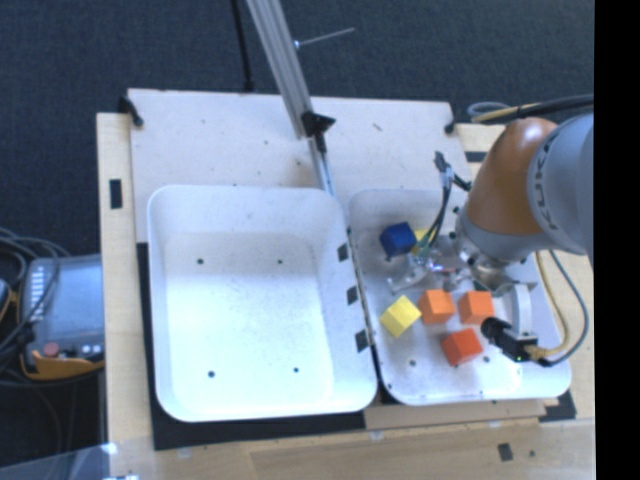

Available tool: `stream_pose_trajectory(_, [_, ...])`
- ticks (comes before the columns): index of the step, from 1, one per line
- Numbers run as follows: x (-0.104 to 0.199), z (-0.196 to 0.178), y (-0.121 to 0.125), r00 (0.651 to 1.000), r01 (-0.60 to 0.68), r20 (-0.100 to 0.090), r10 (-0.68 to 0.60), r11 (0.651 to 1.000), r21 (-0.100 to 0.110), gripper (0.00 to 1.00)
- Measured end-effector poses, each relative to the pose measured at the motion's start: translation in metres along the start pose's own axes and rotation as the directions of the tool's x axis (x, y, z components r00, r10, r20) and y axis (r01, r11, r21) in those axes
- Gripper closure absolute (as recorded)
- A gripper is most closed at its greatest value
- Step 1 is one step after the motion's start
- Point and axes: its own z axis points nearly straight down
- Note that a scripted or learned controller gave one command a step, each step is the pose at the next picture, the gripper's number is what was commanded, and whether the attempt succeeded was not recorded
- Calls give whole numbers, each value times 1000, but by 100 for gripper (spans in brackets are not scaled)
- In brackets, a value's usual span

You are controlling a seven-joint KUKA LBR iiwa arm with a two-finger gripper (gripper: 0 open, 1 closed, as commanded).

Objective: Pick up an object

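White plastic walls the right bin [400, 393], which keeps my choices corralled: a blue cube [397, 238] toward the back, a yellow cube [401, 316] near the divide, and three orange cubes, one [436, 306] just below my gripper [428, 265], another [475, 307] beside it, a third [462, 347] nearer the front. From this overhead slant my wrist bulks over the tips, so I cannot tell how they stand. I judge I hang low between blue and orange to take whichever lies nearest. Nothing is lifted yet.
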Motion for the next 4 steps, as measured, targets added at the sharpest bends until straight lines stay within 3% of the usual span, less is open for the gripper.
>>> stream_pose_trajectory(1, [-1, 36, 1, 1000, 1, -2, -1, 1000, -1, 0])
stream_pose_trajectory(2, [-3, 25, 2, 1000, -9, -2, 9, 1000, -5, 100])
stream_pose_trajectory(4, [-2, -71, 10, 1000, 10, -3, -10, 1000, -2, 100])
